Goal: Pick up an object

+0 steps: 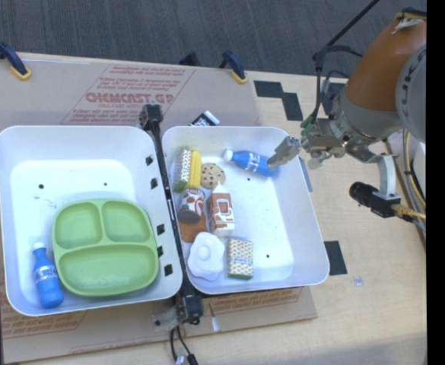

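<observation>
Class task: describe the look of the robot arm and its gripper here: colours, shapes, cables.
The arm is bulky and rounded, grey with a broad orange band above the wrist. Thin black cables loop around it. The gripper is small, grey and metallic, with slim fingers.

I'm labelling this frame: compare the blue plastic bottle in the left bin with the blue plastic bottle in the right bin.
The left-bin blue bottle lies in the near left corner beside the green divided plate, cap pointing away from the camera. The right-bin blue bottle lies near the far wall, cap pointing left, close to the gripper. Both are small, blue, white-capped and lying down.
</observation>
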`<state>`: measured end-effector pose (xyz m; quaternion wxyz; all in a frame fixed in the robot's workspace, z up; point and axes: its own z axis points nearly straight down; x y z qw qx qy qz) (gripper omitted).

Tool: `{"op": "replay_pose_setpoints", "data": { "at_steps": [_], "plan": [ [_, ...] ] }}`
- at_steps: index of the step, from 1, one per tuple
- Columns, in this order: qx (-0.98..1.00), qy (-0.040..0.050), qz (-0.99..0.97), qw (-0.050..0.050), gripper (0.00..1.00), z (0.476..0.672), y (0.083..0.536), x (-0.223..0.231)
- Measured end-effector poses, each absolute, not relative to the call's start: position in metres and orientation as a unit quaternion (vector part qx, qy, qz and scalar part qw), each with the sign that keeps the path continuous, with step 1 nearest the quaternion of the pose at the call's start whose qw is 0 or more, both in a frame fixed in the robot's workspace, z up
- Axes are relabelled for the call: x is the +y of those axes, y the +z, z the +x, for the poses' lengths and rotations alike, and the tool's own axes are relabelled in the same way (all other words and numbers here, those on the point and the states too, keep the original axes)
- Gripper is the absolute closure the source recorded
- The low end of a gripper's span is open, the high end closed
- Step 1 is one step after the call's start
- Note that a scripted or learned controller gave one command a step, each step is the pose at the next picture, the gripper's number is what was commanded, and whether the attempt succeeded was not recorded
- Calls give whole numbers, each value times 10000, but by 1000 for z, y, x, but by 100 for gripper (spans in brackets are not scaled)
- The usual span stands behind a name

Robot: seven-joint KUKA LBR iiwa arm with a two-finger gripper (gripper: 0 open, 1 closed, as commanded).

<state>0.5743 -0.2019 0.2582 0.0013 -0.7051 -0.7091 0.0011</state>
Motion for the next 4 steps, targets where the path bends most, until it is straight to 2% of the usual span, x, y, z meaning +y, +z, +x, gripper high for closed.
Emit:
{"op": "replay_pose_setpoints", "data": {
  "at_steps": [1,2,3,4],
  "plan": [
    [-7086,-13,-7056,-18,0,549,122,-174],
    [-7097,12,-7045,18,0,476,91,-160],
    [-7114,10,-7027,10,100,477,102,-160],
    [-7093,-3,-7049,-11,100,478,231,-144]
  ]
}}
